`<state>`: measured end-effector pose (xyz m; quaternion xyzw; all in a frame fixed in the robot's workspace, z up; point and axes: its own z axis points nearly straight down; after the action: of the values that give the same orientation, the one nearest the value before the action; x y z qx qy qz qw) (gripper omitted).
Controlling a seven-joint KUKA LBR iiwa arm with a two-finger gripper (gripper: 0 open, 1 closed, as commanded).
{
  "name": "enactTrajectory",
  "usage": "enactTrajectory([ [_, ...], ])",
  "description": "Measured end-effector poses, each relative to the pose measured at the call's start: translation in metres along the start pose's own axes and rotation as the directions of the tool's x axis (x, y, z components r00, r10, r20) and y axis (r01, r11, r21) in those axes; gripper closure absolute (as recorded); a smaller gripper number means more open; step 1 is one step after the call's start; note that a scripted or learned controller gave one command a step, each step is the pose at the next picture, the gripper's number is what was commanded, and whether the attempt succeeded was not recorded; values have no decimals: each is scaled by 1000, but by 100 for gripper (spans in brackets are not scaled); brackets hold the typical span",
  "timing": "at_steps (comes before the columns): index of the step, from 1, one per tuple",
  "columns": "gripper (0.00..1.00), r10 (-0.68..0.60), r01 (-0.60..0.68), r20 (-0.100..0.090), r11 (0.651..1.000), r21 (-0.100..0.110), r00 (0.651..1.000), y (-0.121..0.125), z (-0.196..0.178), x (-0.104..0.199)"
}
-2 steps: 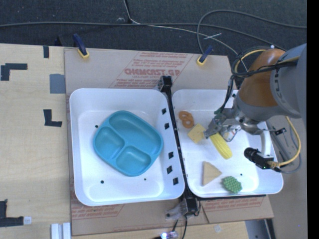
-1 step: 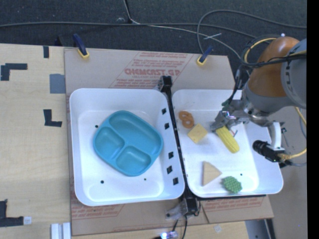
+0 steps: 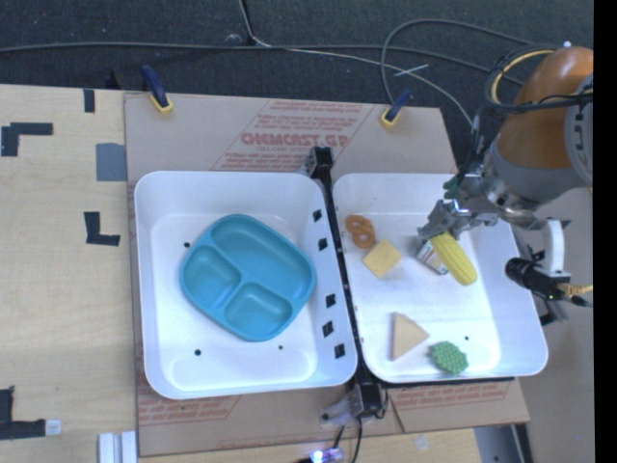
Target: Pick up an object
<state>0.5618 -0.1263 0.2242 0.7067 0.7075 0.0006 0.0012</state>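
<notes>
Gripper [image 3: 436, 240] low in right white bin [image 3: 511, 355], jaws closed around upper end of yellow corn cob [image 3: 455, 259]. Cob apparently resting on floor; grasp made, lift remaining.

A cardboard sheet [image 3: 289, 133] with red lettering lay across the middle of the frame on the pale wooden surface [image 3: 58, 307], pinned along its upper edge by two blue-and-yellow clamps [image 3: 154, 90]. Dark tape marks [image 3: 96, 228] dotted the wood at the left. Behind, across the top of the frame, dark carpet [image 3: 145, 8] carried thin cables [image 3: 289, 48]. A row of black clips [image 3: 333, 297] ran down the seam at the centre.
</notes>
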Motion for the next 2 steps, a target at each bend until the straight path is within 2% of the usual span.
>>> enactTrajectory([
  [1, 100, -5, 5, -2, 1000, 4, 1000, 15, 10, 48],
  [2, 100, -5, 5, -2, 1000, 3, 1000, 31, 0, 94],
])
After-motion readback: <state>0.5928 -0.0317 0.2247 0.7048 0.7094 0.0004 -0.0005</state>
